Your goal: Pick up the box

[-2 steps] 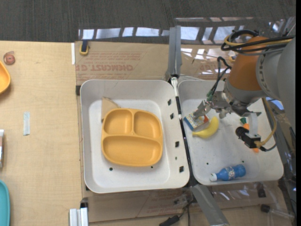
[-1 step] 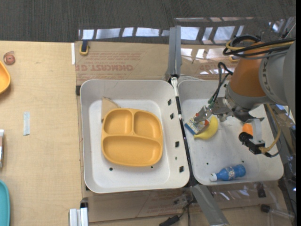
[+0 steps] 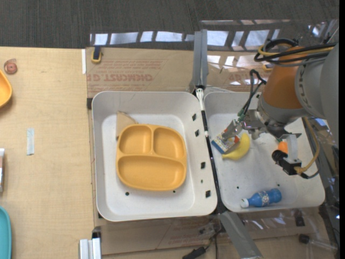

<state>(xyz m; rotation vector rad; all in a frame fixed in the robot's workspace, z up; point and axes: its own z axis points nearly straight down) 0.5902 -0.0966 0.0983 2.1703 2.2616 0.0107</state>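
Small blue-and-white box [image 3: 222, 143] (partly hidden) beside banana [image 3: 239, 149], right bin [image 3: 302, 196]

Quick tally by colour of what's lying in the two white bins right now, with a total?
Yellow or orange-yellow: 2, the divided plate in the left bin and the banana in the right bin.
Blue: 2, the bottle and the small box at the end effector.
Tan: 1, the cardboard piece under the plate.
Total: 5

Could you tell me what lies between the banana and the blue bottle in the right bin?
In the camera view, only bare white bin floor separates the banana from the blue bottle.
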